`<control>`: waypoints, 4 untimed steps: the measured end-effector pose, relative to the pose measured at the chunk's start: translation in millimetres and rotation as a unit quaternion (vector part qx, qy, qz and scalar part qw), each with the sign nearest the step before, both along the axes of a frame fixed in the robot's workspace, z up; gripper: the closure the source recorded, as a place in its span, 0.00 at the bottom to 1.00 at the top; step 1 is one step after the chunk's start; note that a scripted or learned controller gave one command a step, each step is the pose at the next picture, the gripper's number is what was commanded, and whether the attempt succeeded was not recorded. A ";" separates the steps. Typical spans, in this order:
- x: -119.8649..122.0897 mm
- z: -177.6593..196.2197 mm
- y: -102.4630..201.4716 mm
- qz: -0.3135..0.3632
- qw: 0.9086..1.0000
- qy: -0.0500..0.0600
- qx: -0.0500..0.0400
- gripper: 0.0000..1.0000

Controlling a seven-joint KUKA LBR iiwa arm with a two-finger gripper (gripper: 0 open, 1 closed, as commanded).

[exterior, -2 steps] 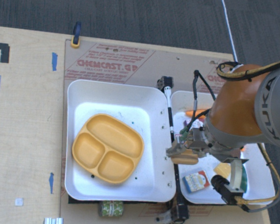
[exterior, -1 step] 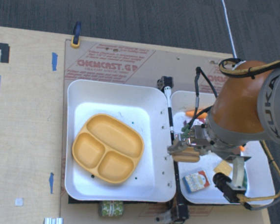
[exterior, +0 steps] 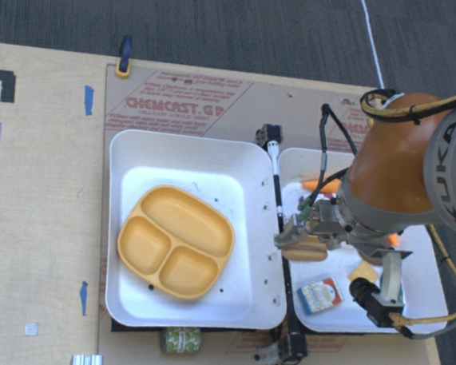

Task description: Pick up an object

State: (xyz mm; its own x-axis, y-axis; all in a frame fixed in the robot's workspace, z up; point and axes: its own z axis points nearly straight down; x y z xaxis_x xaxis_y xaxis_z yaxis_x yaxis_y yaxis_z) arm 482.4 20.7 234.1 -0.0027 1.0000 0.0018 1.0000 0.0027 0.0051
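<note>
- Far left, the pale wooden bench (exterior: 39, 224) carries black corner marks and bits of blue tape.
- A brown sheet (exterior: 179, 105) printed with red lettering lies under both bins, pinned at its top left corner by a blue and yellow clamp (exterior: 125, 55).
- The left bin (exterior: 245, 171) holds a yellow divided plate (exterior: 176, 241) with three compartments, lying flat towards the bin's left and middle.
- Just below that bin's front edge sits a small green can (exterior: 181, 340) on its side.
- The right bin (exterior: 296, 162) sits right against the left one, and the arm (exterior: 399, 154) hangs over most of it.
- The gripper (exterior: 307, 240) is low at the right bin's left edge. I cannot tell from here how wide it is spread or whether it has anything.
- Right at the gripper lies a tan, rounded object (exterior: 305, 254), touching or nearly so.
- An orange piece (exterior: 322, 183) peeks out near the bin's top, and a small blue and white packet (exterior: 320, 296) rests near the front.
</note>
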 end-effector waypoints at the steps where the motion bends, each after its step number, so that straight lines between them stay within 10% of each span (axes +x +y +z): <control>1: 1.2 10.1 0.6 0.001 1.000 -0.002 0.000 1.00; 2: -3.2 -49.6 -43.5 -0.002 1.000 0.003 -0.001 1.00; 4: 0.2 -29.1 -42.4 -0.001 1.000 -0.001 -0.001 1.00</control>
